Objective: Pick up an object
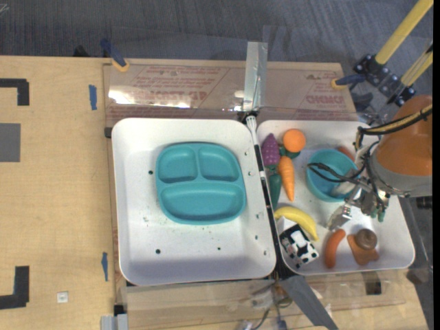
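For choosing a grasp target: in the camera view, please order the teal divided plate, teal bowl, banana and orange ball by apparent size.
1. teal divided plate
2. teal bowl, partly hidden by the arm
3. banana
4. orange ball

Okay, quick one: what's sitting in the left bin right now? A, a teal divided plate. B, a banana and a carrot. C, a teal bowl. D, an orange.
A: the teal divided plate lies alone in the left bin, while the banana, carrot, teal bowl and orange all sit in the right bin.
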You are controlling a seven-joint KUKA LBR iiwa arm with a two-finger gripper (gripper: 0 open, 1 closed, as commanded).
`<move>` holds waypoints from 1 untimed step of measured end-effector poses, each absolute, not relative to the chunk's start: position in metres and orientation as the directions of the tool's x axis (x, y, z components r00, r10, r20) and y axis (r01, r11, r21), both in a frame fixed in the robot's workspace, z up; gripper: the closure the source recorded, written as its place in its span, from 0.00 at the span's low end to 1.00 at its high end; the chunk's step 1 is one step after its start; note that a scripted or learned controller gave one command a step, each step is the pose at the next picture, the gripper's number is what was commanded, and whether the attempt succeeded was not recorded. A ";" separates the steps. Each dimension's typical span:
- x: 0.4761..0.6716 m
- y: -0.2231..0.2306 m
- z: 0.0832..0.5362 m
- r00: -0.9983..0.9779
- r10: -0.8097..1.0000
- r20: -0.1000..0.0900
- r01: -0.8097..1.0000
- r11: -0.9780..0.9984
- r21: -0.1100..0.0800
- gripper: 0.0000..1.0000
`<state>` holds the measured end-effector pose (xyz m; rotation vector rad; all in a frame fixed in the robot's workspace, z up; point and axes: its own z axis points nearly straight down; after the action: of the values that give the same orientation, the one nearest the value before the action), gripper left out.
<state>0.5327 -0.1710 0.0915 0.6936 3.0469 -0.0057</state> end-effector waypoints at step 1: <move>0.542 -0.169 0.110 -0.904 0.426 -0.045 0.426 0.905 0.007 1.00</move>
<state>0.5417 -0.1688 0.1097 0.6762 3.0211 -0.0040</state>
